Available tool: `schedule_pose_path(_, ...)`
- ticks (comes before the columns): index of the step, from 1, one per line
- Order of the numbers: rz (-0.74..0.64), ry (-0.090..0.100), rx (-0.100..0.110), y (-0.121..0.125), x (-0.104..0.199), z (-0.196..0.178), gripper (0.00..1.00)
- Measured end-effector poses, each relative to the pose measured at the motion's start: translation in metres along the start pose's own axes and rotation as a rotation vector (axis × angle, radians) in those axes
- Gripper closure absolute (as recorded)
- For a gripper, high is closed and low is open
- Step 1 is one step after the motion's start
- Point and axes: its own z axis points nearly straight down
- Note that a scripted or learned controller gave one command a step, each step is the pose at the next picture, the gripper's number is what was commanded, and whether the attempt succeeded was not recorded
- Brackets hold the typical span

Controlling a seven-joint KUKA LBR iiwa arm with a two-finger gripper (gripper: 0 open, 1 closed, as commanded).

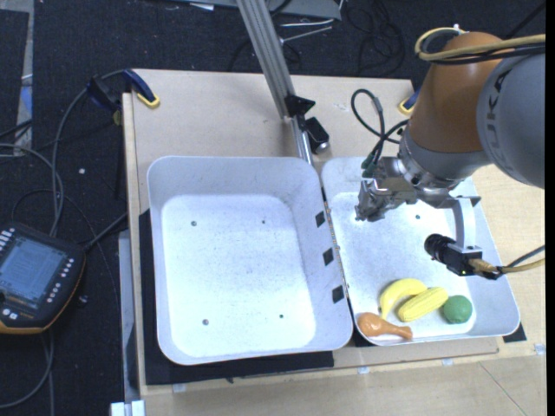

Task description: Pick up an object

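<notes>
Claw (371, 208) hangs over the far end of the right bin (494, 258), nothing between its fingers.

You cannot tell from here whether it is apart or together. Your targets lie well apart from it, clustered at the bin's near end: a yellow banana (397, 295), a corn cob (422, 303) touching it, a green ball (457, 308) beside that, an orange piece (381, 325) by the rim. Pick the ball, the least crowded one, and descend centred.

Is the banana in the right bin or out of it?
In: the banana lies inside the right bin, near its front edge.
</notes>
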Motion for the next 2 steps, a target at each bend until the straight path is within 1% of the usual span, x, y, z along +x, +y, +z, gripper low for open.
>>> schedule_pose_path(1,0.001,0.000,-0.001,0.013,0.055,-0.008,1.00)
schedule_pose_path(2,0.002,-0.001,0.001,0.023,0.103,0.008,1.00)
